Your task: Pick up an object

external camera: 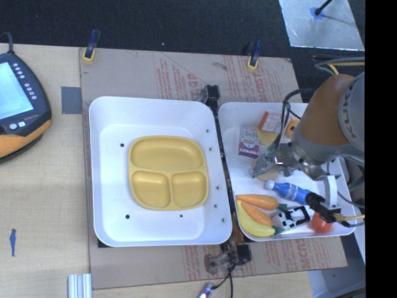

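Observation:
My gripper point(265, 164) reaches into the right bin point(231, 166) from the right, its fingers low near the bin floor just below a small purple-and-white packet point(249, 142). Right beneath the fingers lies a blue-and-white bottle point(290, 192). Nothing shows between the fingers. Along the front of that bin lie an orange carrot point(258, 201), a yellow banana point(254, 221), a black-and-white block point(292, 217) and a red piece point(321, 224). An orange-and-white carton point(270, 121) sits at the back. The arm hides the bin's right side.
The left bin point(105, 166) holds a yellow three-compartment tray point(167, 171). A control pendant point(18, 107) lies on the bench at far left. Clamps point(92, 45) pin the cardboard underlay at the back edge.

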`<control>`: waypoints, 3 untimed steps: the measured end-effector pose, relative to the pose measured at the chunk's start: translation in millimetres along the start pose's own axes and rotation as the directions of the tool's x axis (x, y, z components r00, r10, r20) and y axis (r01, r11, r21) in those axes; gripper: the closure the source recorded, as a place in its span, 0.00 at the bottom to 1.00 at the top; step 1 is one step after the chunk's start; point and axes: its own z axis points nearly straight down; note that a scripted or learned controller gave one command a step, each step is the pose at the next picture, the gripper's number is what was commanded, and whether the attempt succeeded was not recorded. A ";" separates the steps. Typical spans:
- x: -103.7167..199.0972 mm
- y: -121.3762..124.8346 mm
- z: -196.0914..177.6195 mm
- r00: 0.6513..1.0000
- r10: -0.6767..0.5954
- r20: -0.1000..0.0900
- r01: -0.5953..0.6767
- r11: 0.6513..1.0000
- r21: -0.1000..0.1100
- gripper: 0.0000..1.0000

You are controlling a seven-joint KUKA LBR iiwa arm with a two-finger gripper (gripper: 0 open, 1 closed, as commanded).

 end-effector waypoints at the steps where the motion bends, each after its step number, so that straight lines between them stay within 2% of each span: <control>1: -0.2 58.0 -1.2 1.000 0.004 -0.002 -0.004 1.000 -0.002 0.00; 2: -13.9 106.4 -1.7 1.000 0.002 -0.002 -0.002 1.000 -0.003 0.00; 3: -8.4 17.0 -0.5 1.000 0.002 -0.001 -0.002 1.000 0.000 0.00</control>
